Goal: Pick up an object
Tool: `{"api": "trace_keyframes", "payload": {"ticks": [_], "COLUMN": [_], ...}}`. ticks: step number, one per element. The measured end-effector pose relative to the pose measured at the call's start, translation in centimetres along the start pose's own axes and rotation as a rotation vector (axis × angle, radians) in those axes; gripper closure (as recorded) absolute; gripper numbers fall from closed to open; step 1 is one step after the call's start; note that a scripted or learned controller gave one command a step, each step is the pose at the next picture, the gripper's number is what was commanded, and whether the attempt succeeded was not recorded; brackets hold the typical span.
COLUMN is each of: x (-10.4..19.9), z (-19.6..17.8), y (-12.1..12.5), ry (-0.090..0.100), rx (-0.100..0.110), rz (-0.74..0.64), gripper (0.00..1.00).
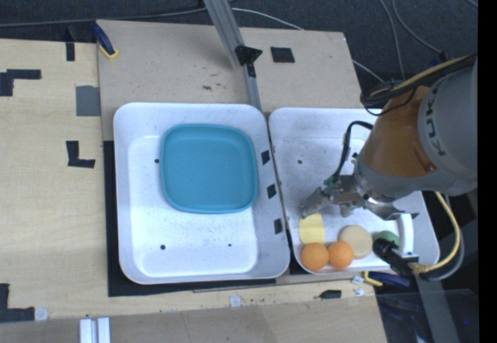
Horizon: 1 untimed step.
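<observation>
In the right bin the gripper hangs low under the grey and orange arm, just above the objects gathered at the bin's front edge. A pale yellow block lies right below it. Two orange balls sit side by side against the front wall. A beige round piece rests to their right, and a green object is partly hidden under the arm. Nothing shows as held.
The left bin holds a blue square plate. A grey metal bar slants in from the top toward the gap between the bins. Cables trail at the right.
</observation>
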<state>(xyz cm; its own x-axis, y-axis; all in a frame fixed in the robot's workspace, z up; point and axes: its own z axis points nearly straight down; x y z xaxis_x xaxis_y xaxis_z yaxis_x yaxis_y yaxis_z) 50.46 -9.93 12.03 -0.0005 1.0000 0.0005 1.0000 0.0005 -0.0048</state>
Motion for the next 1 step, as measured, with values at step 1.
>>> {"api": "trace_keyframes", "payload": {"ticks": [1], "x": [0.01], "z": [-1.17], "y": [0.09], "ry": [0.000], "rx": [-0.003], "rz": [0.000], "gripper": [1.00]}}
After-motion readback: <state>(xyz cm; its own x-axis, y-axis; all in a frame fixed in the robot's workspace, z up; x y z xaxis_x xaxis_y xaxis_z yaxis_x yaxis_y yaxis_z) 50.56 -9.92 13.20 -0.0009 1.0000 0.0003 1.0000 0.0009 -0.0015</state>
